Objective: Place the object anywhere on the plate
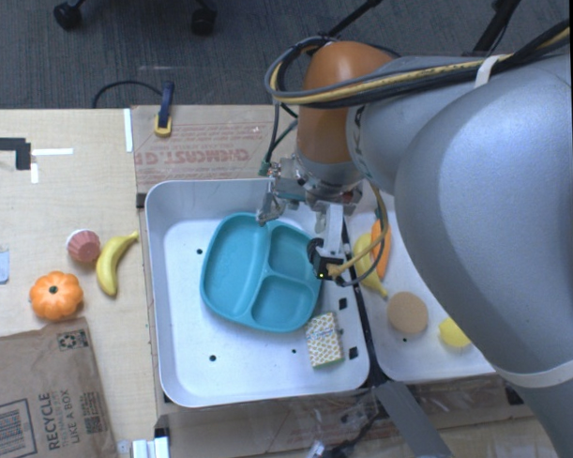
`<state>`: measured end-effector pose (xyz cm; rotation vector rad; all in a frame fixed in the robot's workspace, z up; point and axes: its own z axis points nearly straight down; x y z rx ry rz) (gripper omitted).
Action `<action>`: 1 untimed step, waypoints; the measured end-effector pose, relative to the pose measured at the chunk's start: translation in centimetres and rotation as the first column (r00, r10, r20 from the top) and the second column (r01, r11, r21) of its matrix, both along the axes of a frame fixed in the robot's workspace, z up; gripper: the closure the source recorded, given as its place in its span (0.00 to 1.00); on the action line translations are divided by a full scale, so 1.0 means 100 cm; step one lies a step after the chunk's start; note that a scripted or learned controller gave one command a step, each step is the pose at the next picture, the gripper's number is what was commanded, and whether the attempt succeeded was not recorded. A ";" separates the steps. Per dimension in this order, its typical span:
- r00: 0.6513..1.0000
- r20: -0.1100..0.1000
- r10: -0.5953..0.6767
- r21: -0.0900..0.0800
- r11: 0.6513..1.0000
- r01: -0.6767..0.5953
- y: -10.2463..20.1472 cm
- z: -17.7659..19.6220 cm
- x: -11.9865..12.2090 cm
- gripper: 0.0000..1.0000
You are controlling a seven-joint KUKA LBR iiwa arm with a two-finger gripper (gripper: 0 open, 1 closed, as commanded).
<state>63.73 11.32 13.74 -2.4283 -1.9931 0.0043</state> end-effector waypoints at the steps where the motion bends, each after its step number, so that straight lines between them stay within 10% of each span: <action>1: 0.997 -0.002 -0.081 0.000 0.997 0.081 -0.057 0.053 -0.087 0.00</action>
